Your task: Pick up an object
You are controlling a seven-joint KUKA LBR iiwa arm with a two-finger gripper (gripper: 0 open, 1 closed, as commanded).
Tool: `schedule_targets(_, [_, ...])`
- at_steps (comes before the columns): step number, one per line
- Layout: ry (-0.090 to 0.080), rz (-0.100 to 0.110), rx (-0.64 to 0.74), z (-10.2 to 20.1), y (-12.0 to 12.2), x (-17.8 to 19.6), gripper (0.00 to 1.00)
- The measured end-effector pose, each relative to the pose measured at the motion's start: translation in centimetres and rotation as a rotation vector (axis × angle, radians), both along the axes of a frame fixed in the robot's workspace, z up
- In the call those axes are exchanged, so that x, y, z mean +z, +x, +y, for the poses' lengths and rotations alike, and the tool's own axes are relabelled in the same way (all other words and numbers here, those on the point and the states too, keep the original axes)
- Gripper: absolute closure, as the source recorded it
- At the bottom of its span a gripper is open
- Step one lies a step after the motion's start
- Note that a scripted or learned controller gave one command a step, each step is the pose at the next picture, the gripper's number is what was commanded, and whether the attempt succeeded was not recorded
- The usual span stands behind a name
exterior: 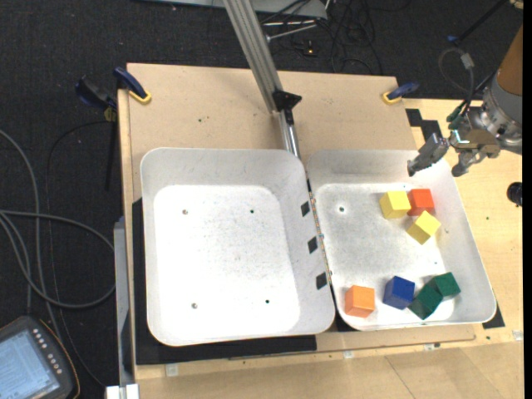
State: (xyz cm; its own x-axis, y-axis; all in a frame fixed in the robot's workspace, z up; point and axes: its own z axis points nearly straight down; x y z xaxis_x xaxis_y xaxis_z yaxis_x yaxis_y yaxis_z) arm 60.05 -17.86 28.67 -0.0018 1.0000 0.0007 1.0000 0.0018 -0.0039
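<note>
My gripper (443,160) hangs open over the back right rim of the right bin (357,188), with nothing between its fingers. Inside that bin, just below the gripper, a yellow block (395,204), a red-orange block (421,199) and a second yellow block (424,226) lie close together. Along the bin's front lie an orange block (359,300), a blue block (399,291) and two dark green blocks (435,293) touching each other.
The left bin (166,181) sits beside the right one, their rims meeting at the middle. A slanted metal pole (258,52) comes down to the bench at the back centre. Blue and yellow clamps (131,83) grip the bench's back corners.
</note>
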Motion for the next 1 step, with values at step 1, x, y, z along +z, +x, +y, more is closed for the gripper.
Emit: schedule_targets(1, [-0.001,-0.004,0.001,0.01,0.07,0.24,0.00])
